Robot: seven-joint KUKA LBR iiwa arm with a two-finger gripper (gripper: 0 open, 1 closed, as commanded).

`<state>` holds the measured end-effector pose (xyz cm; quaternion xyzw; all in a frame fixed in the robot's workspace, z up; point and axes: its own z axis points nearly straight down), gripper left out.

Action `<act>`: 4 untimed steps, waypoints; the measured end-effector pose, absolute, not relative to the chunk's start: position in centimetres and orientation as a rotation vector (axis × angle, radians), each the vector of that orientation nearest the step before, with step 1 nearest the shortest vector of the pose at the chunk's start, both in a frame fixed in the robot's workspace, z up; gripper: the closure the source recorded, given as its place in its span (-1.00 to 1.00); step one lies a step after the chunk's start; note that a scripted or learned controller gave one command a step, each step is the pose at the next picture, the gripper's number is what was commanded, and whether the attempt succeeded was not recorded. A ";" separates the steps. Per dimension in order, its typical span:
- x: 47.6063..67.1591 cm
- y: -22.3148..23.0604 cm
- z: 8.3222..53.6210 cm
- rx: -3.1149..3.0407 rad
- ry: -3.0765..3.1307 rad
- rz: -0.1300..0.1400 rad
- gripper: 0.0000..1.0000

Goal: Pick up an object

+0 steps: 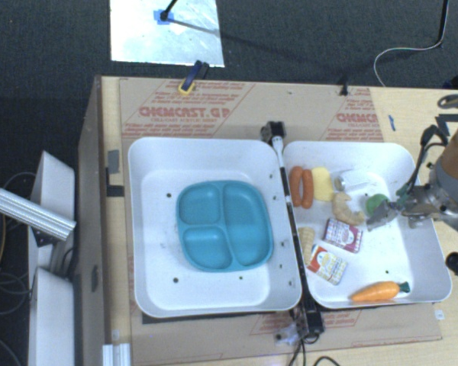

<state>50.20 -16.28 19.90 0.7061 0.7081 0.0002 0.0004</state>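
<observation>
While my end effector (pixel 383 215) hovers beside the green piece (pixel 376 202), grip unreadable, I count two sausages (pixel 301 186), two packets (pixel 335 250), one carrot (pixel 378 291); right of the blue tray (pixel 224 226).

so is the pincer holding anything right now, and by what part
Cannot be told: the pincer sits low in the right bin beside a green item, but no object shows between its tips.

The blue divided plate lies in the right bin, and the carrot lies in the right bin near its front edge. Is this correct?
Not quite. The camera view shows the blue divided plate in the left bin, not the right one. The carrot does lie in the right bin near its front edge.
</observation>
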 end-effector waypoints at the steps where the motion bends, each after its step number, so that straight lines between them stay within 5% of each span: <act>1: 56.4 -16.8 17.2 2.216 2.225 0.002 -1.00; 2: 57.8 -15.8 8.4 2.217 2.225 0.001 -1.00; 3: 63.9 -9.5 9.3 2.217 2.225 0.004 -1.00; 4: 59.4 -11.8 8.4 2.219 2.223 -0.001 -1.00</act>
